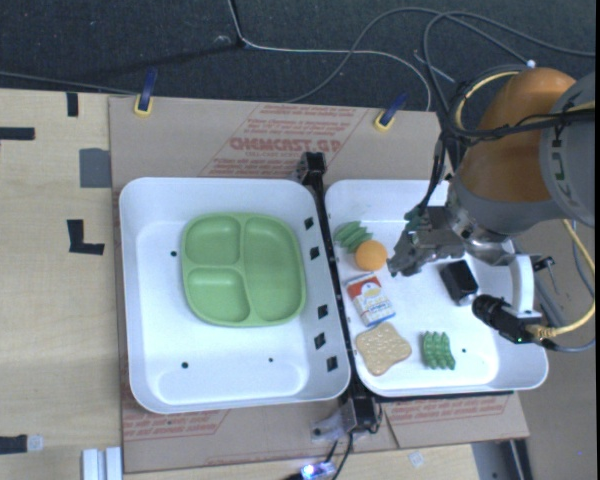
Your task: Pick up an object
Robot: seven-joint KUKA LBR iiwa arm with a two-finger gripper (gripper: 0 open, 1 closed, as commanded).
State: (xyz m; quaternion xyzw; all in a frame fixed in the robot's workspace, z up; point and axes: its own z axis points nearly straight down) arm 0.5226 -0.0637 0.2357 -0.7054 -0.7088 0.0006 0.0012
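Orange and round, the ball (371, 256) sat in the right bin (520, 373), just beside the claw (408, 258) on its left, nearer than anything else. You could not tell how wide the claw stood; nothing showed in it.

Both bins (145, 268) white. Plate (244, 269) in left bin light green, w/ compartments. Right bin: orange ball (371, 256), dark green bit (351, 234) above it, red/white/blue carton (371, 299), tan speckled toast (382, 348), ridged green piece (438, 350). Arm (520, 148) grey w/ orange band. Cardboard (280, 143) brown, red print.
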